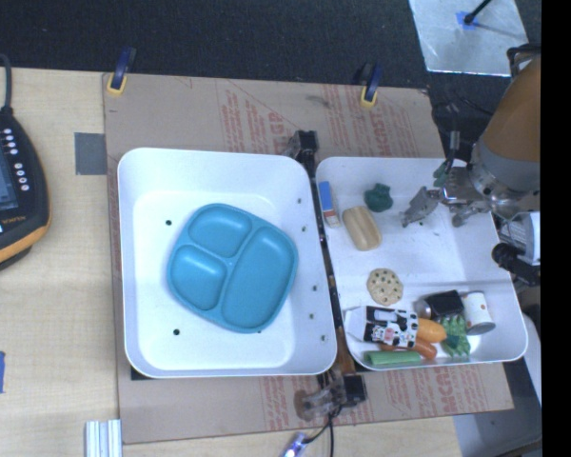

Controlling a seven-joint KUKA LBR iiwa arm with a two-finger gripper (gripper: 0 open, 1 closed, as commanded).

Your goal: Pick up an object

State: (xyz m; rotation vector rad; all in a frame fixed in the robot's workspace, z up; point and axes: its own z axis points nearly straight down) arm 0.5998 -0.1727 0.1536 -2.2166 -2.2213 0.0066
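While the arm (pixel 514 122) reaches in from three o'clock, its gripper (pixel 444 208) hangs over the right bin (pixel 500 255) with both fingers splayed well apart and nothing between them. Just at ten o'clock from it sits a green toy (pixel 378 197), with a tan bread roll (pixel 361 228) beside that. Toward six o'clock lie a cookie (pixel 384 286), a carrot (pixel 431 331) and a white can (pixel 477 313). Off at nine o'clock, the left bin (pixel 143 255) holds a blue divided plate (pixel 232 268).
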